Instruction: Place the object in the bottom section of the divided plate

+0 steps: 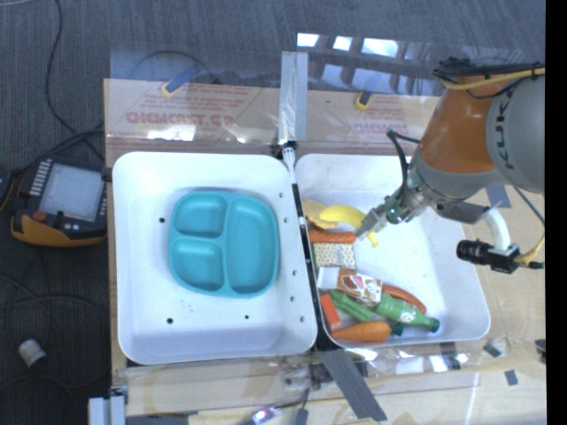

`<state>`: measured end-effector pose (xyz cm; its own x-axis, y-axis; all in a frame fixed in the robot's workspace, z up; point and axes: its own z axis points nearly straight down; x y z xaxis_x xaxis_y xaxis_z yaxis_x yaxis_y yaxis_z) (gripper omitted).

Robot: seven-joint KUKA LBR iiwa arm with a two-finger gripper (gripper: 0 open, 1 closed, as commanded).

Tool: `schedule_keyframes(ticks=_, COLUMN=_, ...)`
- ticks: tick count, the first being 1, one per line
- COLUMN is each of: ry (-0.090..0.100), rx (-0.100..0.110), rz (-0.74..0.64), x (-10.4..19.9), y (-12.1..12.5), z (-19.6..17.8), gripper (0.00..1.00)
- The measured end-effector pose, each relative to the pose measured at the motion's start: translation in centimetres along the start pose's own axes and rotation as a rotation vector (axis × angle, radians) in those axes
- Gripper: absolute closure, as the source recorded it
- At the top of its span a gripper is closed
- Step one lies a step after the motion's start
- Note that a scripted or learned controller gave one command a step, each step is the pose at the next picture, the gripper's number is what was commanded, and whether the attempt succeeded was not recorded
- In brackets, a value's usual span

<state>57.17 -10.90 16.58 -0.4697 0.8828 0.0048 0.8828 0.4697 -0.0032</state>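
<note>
A turquoise divided plate [252,246] lies in the middle of the left bin [142,326]; it has two small sections on its left and one long section on its right, and nothing lies in them. My gripper [371,226] hangs low in the right bin [461,299], at the right end of a yellow banana-shaped toy [333,213] and an orange sausage [331,235]. A small yellow bit shows just under the gripper tip. I see no object lifted off the pile.
More toy food is piled at the right bin's front left: a patterned box [335,255], a red-and-white pack [359,286], a green bottle [404,315], a carrot [361,332] and a red piece [404,297]. A black cable fitting [478,252] sticks out beside the arm.
</note>
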Motion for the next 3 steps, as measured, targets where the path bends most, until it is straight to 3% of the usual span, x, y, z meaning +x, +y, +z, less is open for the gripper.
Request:
schedule_keyframes(ticks=1, ry=-0.002, rx=0.002, rz=0.116, x=7.46, y=4.05, z=-1.46, gripper=1.0)
schedule_keyframes(ticks=2, ry=-0.001, rx=0.002, rz=0.116, x=7.46, y=4.04, z=-1.46, gripper=0.0)
schedule_keyframes(ticks=3, ry=0.002, rx=0.007, rz=0.113, x=7.58, y=4.13, z=-2.05, gripper=1.0)
